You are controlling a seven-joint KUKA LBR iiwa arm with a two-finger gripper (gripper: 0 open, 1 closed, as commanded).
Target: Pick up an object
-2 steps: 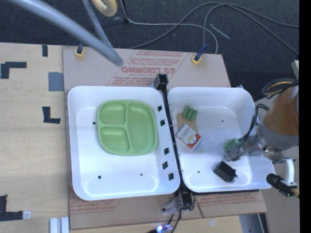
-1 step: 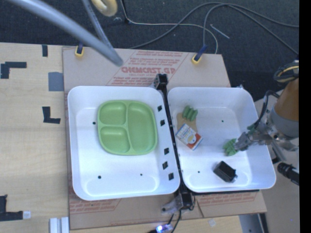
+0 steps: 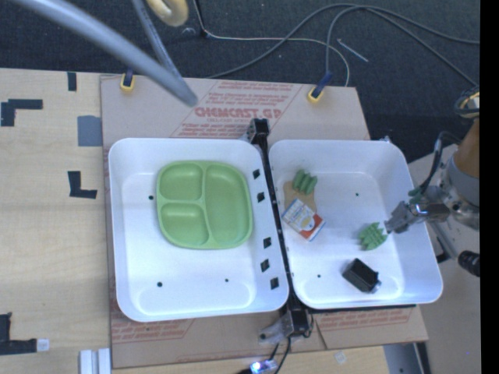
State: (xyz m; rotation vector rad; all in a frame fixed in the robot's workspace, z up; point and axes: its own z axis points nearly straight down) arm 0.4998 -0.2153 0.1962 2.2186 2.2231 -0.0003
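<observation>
In the right bin (image 3: 390, 162) lie a green ridged piece (image 3: 305, 183), a small red and white carton (image 3: 302, 219) on a tan card, a black block (image 3: 361, 275) and a second green toy (image 3: 373, 236). My gripper (image 3: 394, 222) reaches in from the right edge of that bin, its tip right against the second green toy. The toy rests at bin-floor level beside the fingertips.
The left bin (image 3: 132, 287) holds a green divided plate (image 3: 204, 204). A black divider clip line (image 3: 269, 224) runs between the bins. Cables lie on the dark floor behind, and a grey pole crosses the upper left.
</observation>
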